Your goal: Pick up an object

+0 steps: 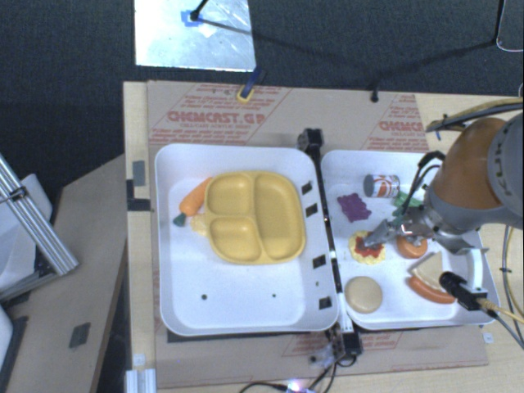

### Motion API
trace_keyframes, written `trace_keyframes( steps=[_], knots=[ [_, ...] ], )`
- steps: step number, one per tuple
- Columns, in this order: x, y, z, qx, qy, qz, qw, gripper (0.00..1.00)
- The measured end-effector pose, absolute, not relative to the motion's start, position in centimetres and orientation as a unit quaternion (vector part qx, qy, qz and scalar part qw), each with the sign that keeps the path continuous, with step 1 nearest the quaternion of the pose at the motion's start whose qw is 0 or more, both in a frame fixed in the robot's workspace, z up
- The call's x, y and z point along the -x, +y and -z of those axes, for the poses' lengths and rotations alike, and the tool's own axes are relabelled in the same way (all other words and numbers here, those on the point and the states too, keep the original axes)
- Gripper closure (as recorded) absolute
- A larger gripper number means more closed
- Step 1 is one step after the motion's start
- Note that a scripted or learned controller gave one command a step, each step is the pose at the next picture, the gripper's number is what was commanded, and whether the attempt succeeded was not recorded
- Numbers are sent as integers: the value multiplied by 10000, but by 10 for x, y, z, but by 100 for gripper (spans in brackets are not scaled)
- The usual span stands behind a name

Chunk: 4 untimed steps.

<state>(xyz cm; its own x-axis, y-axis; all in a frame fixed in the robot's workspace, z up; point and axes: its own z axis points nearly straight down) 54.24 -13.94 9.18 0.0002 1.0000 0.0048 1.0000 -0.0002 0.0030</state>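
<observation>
You're looking down on the right-hand shallow white bin [471, 313], and that's where the grey arm with its orange band [479, 166] reaches in from the right. The two-finger gripper [378, 238] sits low over a small flat toy pizza slice, yellow with a red topping [368, 250], near the middle of that bin. The dark fingers point left and look drawn close together just above the slice's upper edge; you can't see anything held between them, and whether they touch the slice is hard to tell.

Around it you've got a purple cluster of toy grapes [354, 206] just up and left, a small can lying on its side with a red and white label [381, 186] at the bin's far side, an orange round piece [412, 246] tucked under the wrist, a tan round bun [364, 294] at the near left corner, and a toy hot dog, red sausage in a pale roll [430, 285], near the right.

Over in the left-hand white bin [176, 301] a yellow divided plastic plate with three compartments [252, 217] lies flat, with a toy orange carrot [193, 198] against its left rim.

Both bins rest on a brown printed cardboard sheet [213, 113] on a pale wooden bench [135, 121], with dark carpet [57, 72] beyond and a shiny metal plate [196, 23] lying on it.
</observation>
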Motion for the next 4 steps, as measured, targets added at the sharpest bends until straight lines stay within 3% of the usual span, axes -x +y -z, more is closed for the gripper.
trace_keyframes(
  steps=[1,2,3,4],
  knots=[
    [-545,-140,-90,7066,-7076,24,-6,0],
    [-551,-139,-106,7058,-7084,78,-61,100],
    [-549,-141,-169,7058,-7084,19,-35,100],
    [-551,-142,-223,7056,-7086,20,-33,100]
  ],
)
